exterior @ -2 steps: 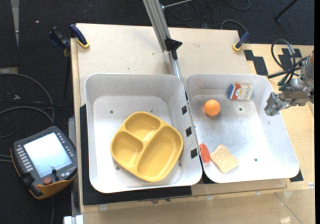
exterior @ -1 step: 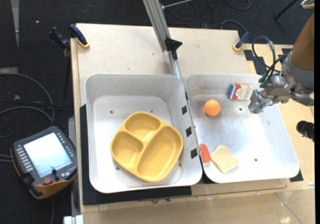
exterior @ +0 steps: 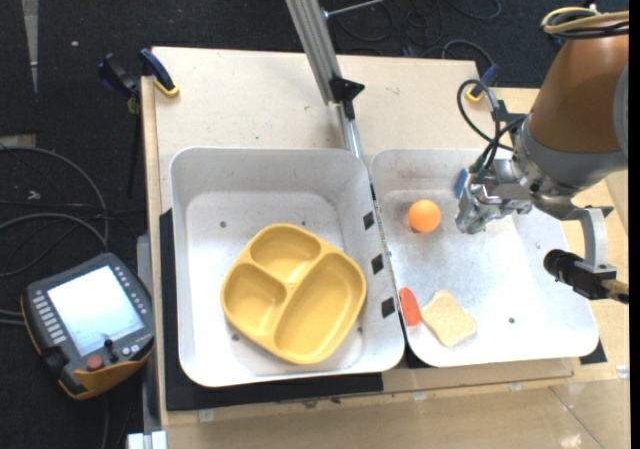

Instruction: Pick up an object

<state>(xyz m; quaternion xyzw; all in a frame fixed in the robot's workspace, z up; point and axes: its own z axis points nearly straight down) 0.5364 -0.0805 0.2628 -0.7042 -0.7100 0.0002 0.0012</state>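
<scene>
Hovering just right of the orange ball [exterior: 424, 216] in the right bin [exterior: 560, 322]: gripper [exterior: 472, 221], finger state impossible to tell, apparently holding nothing.

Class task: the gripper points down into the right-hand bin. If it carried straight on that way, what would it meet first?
Probably the bare floor of the right bin. The gripper sits just right of the orange ball, seemingly beside it; depth is unclear.

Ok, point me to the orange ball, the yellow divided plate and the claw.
orange ball [exterior: 424, 216]: camera view, centre of the ball, in the right bin.
yellow divided plate [exterior: 293, 292]: camera view, on the ridge between its compartments, in the left bin.
claw [exterior: 470, 222]: camera view, at its tips, just right of the ball.
</scene>
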